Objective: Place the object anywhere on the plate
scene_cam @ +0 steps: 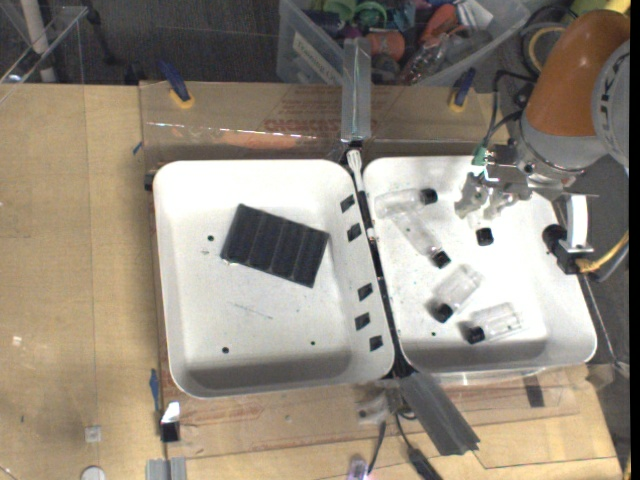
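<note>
A dark ribbed rectangular plate (275, 245) lies flat in the left bin (190, 358), slightly turned. Several clear plastic objects with black caps lie in the right bin (560, 338): one near the back (405, 205), one in the middle (428, 245), and two toward the front (458, 286) (495, 319). My gripper (478, 208) hangs over the back of the right bin, to the right of the back object. A small black piece (485, 236) sits just below it; I cannot tell whether it is held or lying on the bin floor.
A raised divider with black clips (360, 258) separates the two bins. A grey crate of colourful toys (400, 13) stands behind them. The arm's orange band (585, 78) and cables occupy the right bin's back right corner.
</note>
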